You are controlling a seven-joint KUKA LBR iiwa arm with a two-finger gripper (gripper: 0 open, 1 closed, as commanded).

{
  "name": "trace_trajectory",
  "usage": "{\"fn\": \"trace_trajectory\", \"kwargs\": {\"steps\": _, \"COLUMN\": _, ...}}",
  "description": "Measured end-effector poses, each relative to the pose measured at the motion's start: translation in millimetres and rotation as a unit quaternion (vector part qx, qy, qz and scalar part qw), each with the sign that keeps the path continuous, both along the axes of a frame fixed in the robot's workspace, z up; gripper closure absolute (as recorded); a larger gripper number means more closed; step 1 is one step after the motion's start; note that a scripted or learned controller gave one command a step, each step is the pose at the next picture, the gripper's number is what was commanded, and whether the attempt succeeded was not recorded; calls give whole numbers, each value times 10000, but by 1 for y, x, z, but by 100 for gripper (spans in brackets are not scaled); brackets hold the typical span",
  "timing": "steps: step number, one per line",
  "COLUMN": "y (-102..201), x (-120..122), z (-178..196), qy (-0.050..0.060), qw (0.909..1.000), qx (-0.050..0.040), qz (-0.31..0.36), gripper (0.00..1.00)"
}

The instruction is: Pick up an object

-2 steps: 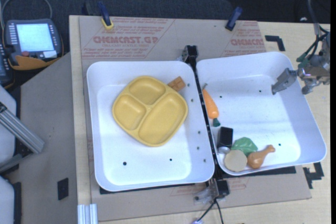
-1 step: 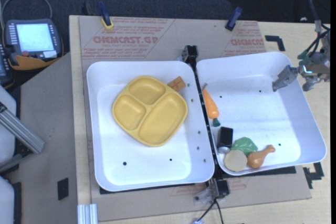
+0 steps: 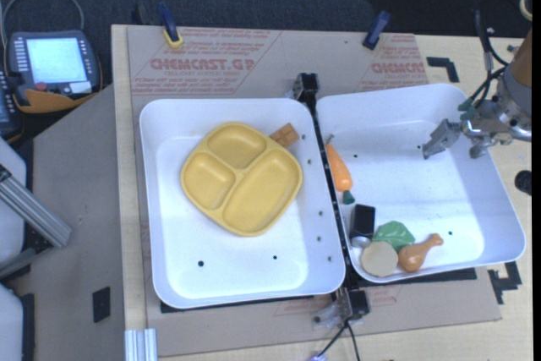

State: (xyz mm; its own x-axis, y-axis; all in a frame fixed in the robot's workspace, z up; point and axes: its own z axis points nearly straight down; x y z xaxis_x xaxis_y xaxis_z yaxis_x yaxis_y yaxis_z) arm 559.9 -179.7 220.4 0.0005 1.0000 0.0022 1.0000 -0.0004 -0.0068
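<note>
The bench (image 3: 127, 182) carries two shallow white bins side by side, w/ a brown board under them. The left bin (image 3: 169, 249) holds a yellow divided plate (image 3: 242, 177), lying flat in the far half of the bin, w/ three compartments. A small brown block (image 3: 285, 134) touches the plate's far right edge, near the wall shared w/ the right bin.

The right bin (image 3: 473, 199) holds several small things, all along its left wall and near-left corner. An orange carrot (image 3: 339, 168) lies along the left wall, approx. at mid-length. Just nearer is a small green piece (image 3: 347, 199), too small to tell what it is. Next comes a black block (image 3: 363, 221). In the near-left corner sit a round beige disc (image 3: 379, 259), a green leafy item (image 3: 395, 234) touching it, and a toy drumstick (image 3: 418, 252) just to the right, its bone end pointing to the right.

The gripper (image 3: 456, 141) is over the far right part of the right bin, well apart from all these things. Its fingers (image 3: 437, 139) are spread, nothing between them. The grey arm enters from the bench's right edge.
</note>
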Motion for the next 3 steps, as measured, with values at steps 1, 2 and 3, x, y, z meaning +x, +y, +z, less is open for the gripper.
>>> {"fn": "trace_trajectory", "kwargs": {"steps": 1, "y": -1, "x": 6, "z": -61, "qy": 4, "qw": 10000, "qx": 3, "qz": -1, "gripper": 0}}
{"fn": "trace_trajectory", "kwargs": {"steps": 2, "y": 2, "x": 9, "z": -118, "qy": -48, "qw": 10000, "qx": -15, "qz": -1, "gripper": 0}}
{"fn": "trace_trajectory", "kwargs": {"steps": 3, "y": 0, "x": 10, "z": -107, "qy": -81, "qw": 10000, "qx": -42, "qz": -2, "gripper": 100}}
